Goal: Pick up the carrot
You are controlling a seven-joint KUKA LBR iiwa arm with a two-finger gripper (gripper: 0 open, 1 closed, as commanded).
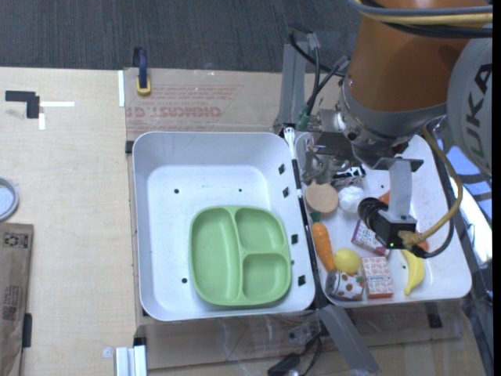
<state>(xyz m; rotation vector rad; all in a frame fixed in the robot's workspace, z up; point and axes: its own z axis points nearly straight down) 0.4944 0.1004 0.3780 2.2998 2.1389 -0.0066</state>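
Carrot lies lengthwise along right bin's left wall, just toward its near edge from the gripper; jaws' opening cannot be told

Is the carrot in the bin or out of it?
In. The carrot lies flat in the right bin, against its left wall, beside the lemon.

Right bin: my wrist and arm cover most of its upper half; floor there hidden.
My gripper: sits among cables and brackets; I cannot tell how the fingers stand.
My arm: cut off by the top and right edges.
Tape roll: cut by the left edge.
Small boxes: print too small to read.
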